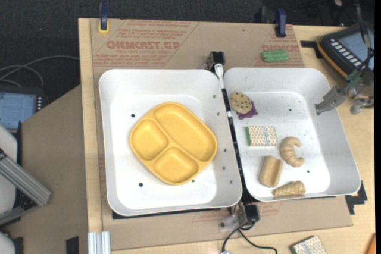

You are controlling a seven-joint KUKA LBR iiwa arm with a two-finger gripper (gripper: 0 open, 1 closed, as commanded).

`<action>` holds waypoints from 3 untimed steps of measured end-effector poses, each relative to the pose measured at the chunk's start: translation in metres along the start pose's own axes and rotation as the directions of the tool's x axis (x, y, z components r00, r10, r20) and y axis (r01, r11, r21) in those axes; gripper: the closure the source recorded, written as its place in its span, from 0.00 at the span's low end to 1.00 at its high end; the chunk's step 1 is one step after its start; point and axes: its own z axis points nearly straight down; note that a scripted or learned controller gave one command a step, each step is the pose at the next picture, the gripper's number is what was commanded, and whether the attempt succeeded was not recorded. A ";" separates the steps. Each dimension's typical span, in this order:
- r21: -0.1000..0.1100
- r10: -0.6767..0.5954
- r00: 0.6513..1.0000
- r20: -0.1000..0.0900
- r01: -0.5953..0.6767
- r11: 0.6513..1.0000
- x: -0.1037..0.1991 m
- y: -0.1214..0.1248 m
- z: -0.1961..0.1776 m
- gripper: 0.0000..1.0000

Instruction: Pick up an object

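Observation:
The right bin (309, 83) holds several toy foods. A round chocolate-chip cookie (240, 102) lies on a small purple piece at the bin's left. Below it sits a pale square wafer (262, 135) with a green edge. A croissant (291, 150), a tan cylinder-shaped roll (270, 171) and a cone-shaped pastry (290, 188) lie toward the front. My gripper (331, 102) hangs over the bin's right rim, apart from all of them, with nothing seen in it.
The left bin (113, 128) carries a yellow divided plate (172, 142). A green object (275, 56) rests on the cardboard behind the right bin. Blue clamps (103, 18) stand on the board's back edge. A tablet-like device (348, 50) lies at the far right.

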 end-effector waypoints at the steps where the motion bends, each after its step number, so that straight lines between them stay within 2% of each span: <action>1: 0.002 -0.003 1.000 -0.003 0.003 1.000 0.023 0.034 0.181 0.00; 2: -0.014 0.003 1.000 0.002 -0.003 1.000 0.027 -0.006 0.189 0.00; 3: -0.011 0.001 1.000 0.003 -0.001 1.000 0.027 -0.006 0.181 1.00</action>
